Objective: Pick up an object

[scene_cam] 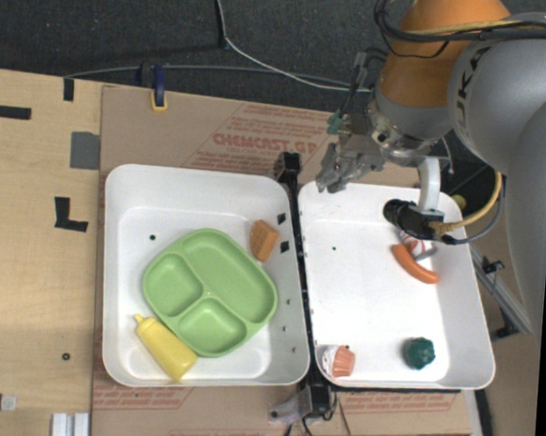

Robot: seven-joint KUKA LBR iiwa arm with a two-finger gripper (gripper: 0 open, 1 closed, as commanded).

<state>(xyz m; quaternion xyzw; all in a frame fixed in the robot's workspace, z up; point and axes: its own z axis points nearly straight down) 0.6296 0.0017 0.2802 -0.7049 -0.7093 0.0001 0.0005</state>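
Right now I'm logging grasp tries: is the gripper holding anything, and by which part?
Nothing is held. The gripper hangs over the back edge of the right bin, with no object between its fingers.

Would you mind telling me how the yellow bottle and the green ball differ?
The yellow bottle is long and lies on its side in the left bin, touching the green plate. The green ball is round, smaller, and sits apart from other things in the right bin. Both rest near their bins' front edges.

2 white bins [124,201] on cardboard sheet [251,135], black cable [266,66] behind
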